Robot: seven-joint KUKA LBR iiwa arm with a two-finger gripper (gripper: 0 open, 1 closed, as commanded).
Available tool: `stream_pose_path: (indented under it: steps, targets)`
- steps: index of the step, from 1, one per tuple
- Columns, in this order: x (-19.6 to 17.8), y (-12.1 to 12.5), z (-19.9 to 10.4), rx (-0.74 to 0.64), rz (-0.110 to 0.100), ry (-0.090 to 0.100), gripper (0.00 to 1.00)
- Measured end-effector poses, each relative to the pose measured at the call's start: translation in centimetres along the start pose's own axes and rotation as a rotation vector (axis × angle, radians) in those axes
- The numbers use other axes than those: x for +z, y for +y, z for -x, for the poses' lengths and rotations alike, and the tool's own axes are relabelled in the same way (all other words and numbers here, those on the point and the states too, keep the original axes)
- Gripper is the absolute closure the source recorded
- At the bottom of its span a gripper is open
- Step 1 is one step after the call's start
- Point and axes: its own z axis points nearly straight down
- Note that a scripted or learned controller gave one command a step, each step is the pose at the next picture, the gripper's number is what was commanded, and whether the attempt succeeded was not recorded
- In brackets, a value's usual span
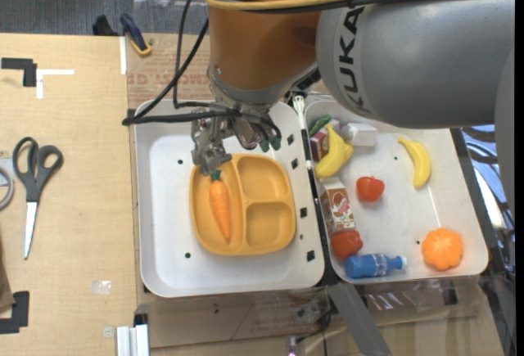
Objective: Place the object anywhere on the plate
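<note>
The jaws hang at the upper left corner of the yellow plate, just above the green top of the carrot. Their fingers are a dark tangle of metal and cable, and I cannot tell whether they stand wide or narrow, or whether they grip the carrot's tip at all.

From the jaws the carrot runs straight away toward the near edge of the left bin, its long axis lying along the plate's long left compartment, stalk end nearest the jaws and point farthest off. It looks to be resting flat in that compartment, so the placing seems done or nearly so.

My judgement is that the coming move is a straight lift away from the stalk end; if anything is still pinched there, the carrot could be dragged up with it.

Farther right, beyond the plate, lies the right bin with bananas and a blue bottle.
</note>
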Motion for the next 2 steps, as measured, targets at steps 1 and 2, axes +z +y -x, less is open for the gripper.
stream_pose_path:
  steps: [1,2]
  targets:
    - [8.64,0.97,-2.45,-0.261,0.001,0.002,1.0]
    - [7.68,0.91,-2.33,-0.255,0.002,-0.001,1.0]
